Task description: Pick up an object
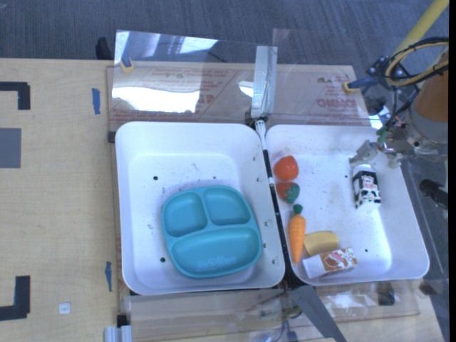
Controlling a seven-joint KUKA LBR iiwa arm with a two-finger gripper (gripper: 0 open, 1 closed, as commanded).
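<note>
Red print is showing on the clear panel (324, 95) behind the right bin, but it is appearing reversed and too blurred to read. The small carton (331, 261) in the right bin is carrying a red label, its words too small to make out.

2 white bins (135, 191), 1 blue tray (210, 230), 1 carrot (296, 237), 2 tomatoes (286, 167), 2 cartons (366, 189), 1 yellow block (320, 242).

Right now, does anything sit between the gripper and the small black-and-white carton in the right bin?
Nothing visible does. The gripper hangs just above the black-and-white carton near the right bin's far right side. The tomato, carrot and other items lie off to the left.
</note>
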